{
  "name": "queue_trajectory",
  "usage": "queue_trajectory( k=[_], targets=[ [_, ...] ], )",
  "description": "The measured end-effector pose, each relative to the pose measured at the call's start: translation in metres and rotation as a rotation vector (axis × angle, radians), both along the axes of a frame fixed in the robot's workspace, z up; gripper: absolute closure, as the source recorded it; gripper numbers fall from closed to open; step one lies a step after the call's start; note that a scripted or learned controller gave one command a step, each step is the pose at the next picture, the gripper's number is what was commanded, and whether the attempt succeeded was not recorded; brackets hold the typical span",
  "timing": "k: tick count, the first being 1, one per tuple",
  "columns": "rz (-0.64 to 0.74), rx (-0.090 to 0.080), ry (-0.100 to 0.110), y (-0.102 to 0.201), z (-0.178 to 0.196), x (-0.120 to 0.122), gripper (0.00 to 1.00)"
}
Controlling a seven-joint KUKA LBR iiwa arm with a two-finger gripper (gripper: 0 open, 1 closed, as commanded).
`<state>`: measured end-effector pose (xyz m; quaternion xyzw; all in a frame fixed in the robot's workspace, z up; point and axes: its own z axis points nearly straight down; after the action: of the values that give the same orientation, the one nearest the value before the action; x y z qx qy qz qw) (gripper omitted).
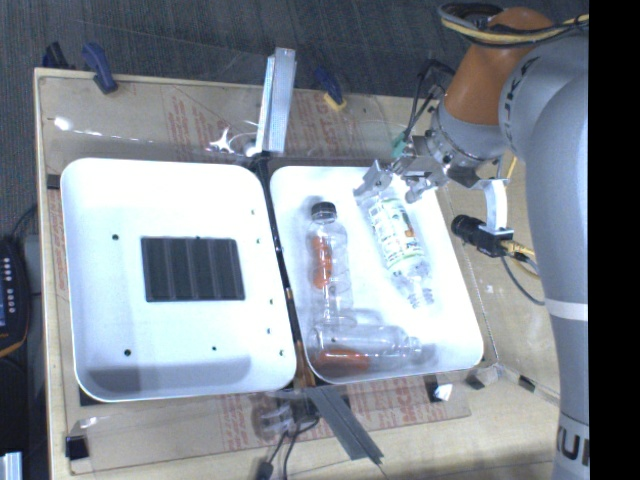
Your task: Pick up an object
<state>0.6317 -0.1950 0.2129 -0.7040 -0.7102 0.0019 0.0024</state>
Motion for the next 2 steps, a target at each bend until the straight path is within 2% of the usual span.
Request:
queue_trajectory(
  k=[1, 2],
  targets=[
    [0.109, 0.002, -0.001, -0.011, -0.101, -0.014, 0.0],
    [-0.001, 0.007, -0.003, -0.01, -0.104, -0.026, 0.0]
  ],
)
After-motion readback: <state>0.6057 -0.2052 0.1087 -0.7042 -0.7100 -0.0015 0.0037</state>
